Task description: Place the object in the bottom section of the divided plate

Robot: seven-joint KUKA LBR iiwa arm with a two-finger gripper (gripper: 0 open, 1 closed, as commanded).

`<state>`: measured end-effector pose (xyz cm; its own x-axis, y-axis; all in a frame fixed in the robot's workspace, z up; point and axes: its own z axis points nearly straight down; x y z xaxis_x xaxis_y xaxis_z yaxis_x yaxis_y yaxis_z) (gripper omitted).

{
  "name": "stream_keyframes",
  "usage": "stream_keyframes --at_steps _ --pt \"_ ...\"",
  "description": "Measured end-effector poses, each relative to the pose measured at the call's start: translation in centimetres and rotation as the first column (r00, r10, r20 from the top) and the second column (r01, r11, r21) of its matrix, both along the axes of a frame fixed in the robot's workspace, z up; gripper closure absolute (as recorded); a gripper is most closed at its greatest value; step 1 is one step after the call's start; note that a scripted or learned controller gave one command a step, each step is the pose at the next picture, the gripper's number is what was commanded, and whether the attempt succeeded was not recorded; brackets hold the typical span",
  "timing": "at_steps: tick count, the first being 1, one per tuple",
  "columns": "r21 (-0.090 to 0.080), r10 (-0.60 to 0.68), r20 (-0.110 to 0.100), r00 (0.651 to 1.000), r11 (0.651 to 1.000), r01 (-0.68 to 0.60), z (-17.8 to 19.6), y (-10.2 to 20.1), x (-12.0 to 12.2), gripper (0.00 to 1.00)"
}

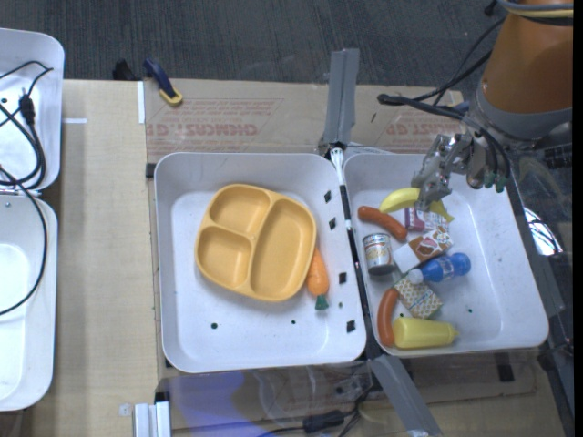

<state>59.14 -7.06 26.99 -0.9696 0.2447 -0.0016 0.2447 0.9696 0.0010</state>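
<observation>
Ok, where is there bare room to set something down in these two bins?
Left bin: bare floor in front of and left of the divided plate; all three sections bare. The carrot hugs its right rim. Right bin: crowded centre-left; bare strip along the right wall.

Two white bins [173,335]; one divided plate [256,241]; one carrot [317,277]; two sausages [382,223]; one banana [401,198]; one can [376,252]; one blue bottle [440,269].

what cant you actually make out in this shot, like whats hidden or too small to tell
- Gripper, camera view: fingertips blur into the banana below them; open or shut, and any grasp, cannot be told.
- Carrot: lies against the divided plate rim; touching or tucked under is unclear.
- Small packets in the right bin: labels too small to read.
- Red sausage: lower end covered by the yellow bottle.
</observation>
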Motion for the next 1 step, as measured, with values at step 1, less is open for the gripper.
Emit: stream_keyframes --at_steps 1 --pt "0.000 0.170 0.000 0.986 0.986 -0.170 -2.08 -0.84 -0.96 1.00"
